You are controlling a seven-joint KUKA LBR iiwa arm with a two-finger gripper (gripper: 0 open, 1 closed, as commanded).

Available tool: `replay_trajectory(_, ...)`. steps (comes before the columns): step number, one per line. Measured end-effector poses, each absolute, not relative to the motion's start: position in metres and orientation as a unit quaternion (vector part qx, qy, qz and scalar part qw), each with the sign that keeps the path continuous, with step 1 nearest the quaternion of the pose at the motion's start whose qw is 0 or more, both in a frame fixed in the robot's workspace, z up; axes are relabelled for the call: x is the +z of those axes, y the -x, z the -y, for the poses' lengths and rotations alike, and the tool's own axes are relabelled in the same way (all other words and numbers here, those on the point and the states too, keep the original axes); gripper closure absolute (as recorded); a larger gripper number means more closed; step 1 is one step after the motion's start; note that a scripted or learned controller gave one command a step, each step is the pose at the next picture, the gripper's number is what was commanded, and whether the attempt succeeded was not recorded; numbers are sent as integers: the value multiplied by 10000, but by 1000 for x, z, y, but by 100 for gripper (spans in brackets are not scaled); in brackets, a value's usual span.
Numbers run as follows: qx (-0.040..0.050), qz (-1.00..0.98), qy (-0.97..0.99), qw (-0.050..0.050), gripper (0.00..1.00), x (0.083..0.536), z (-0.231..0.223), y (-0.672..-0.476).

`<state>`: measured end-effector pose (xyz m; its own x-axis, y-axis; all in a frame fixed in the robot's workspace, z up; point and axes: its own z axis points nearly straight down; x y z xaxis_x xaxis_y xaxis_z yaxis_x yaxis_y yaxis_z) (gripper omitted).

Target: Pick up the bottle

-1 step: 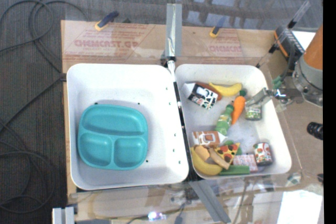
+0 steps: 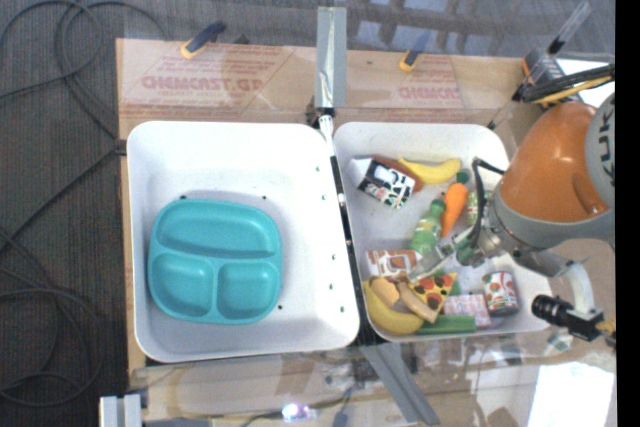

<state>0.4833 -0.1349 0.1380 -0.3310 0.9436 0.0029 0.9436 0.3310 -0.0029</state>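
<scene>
Right now I am hovering the claw point(image 2: 462, 245), spread, beside the green bottle point(image 2: 428, 225) at lower right, worrying the crowding carrot point(image 2: 454, 206) is deflecting a finger and spoiling the pinch.

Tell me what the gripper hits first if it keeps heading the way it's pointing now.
Most likely the green bottle: the gripper points left and down into the right bin, with the bottle just beyond it. Depth is unclear.

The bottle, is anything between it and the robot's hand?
Nothing visible does. The end effector sits in the right bin just right of the green bottle. The carrot lies close along the bottle's right side, crowding it.
</scene>
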Motion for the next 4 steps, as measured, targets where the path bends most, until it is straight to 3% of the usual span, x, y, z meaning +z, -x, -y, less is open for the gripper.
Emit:
replay_trajectory(1,1,8704,4923,5,0,183,66,-484)
replay_trajectory(2,-112,8229,5677,-198,0,119,101,-523)
replay_trajectory(3,-110,7817,6235,-121,0,114,106,-554)
replay_trajectory(4,12,7979,6028,-7,0,166,137,-594)
